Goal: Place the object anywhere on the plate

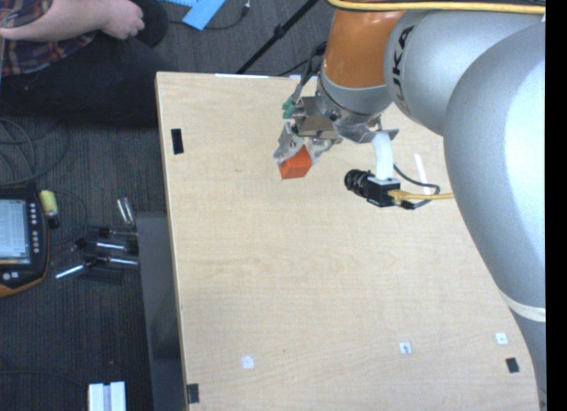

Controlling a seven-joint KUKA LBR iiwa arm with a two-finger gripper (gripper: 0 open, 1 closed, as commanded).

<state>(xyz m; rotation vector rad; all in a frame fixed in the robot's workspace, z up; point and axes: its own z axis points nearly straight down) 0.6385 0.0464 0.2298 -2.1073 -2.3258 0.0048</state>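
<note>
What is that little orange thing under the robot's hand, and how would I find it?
Start at the big grey arm with the orange band, reaching over the pale wooden board. Follow it down to the gripper. The small orange-red block sits between its fingers, the only brightly coloured thing over the board, left of a black-and-white gadget.

Partial black lettering, apparently "KU", stands on the grey arm (461, 73) beside the orange band (368, 19).

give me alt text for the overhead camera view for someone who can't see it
A grey and orange robot arm reaches from the right over a light wooden bench, its gripper holding a small orange block between its fingers.
</note>
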